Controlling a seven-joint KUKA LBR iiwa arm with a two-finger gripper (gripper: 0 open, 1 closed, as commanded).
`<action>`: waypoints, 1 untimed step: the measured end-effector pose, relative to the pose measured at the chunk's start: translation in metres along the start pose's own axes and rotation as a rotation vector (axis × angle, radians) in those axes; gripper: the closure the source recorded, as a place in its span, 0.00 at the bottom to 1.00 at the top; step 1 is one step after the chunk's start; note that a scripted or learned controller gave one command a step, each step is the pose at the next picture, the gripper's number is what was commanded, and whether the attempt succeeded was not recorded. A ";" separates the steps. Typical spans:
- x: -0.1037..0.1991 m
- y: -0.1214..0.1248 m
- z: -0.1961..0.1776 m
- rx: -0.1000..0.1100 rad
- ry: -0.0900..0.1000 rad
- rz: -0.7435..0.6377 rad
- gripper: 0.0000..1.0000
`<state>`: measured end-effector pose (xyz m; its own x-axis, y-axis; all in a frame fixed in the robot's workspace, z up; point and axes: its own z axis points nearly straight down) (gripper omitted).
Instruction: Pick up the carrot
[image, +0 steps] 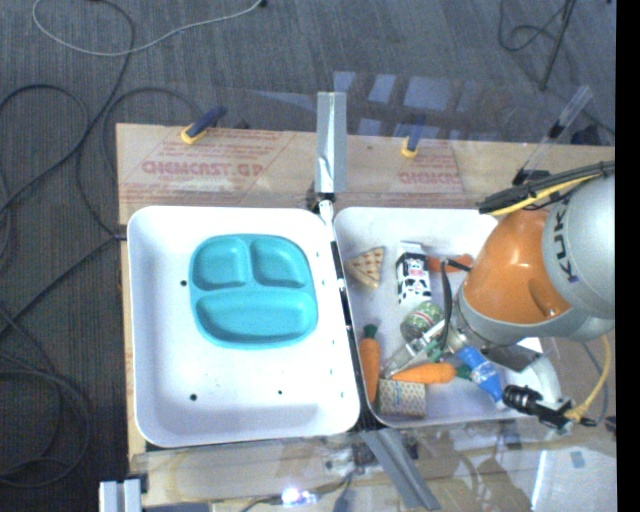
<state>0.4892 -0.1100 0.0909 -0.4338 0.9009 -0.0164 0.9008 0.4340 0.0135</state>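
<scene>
Orange carrots: two lie in the right bin (345, 240). One carrot (425, 374) lies crosswise near the front, its green top toward the arm; a second carrot (370, 363) lies lengthwise along the bin's left wall.
Arm: grey with an orange band (510, 270), it reaches in from the right and covers the right half of that bin.
Tool (447, 345): low in the bin just above the crosswise carrot; the wrist hides the tips, so I cannot tell their state, nor whether they touch anything.
Neighbours: a blue object (483, 372) lies just beside the carrot's green top, a speckled tan block (402, 398) touches it at the front, and a small can (422, 320) sits just behind.
Further back: a cow-patterned carton (411, 279) and a waffle-like wedge (367, 265).
Left bin (160, 400): holds a turquoise divided tray (254, 290).
Surface (150, 160): brown board under both bins.
</scene>
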 end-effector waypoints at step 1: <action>0.001 0.002 -0.009 -0.003 0.004 -0.001 1.00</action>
<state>0.4905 -0.1077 0.1001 -0.4344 0.9007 -0.0120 0.9005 0.4345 0.0170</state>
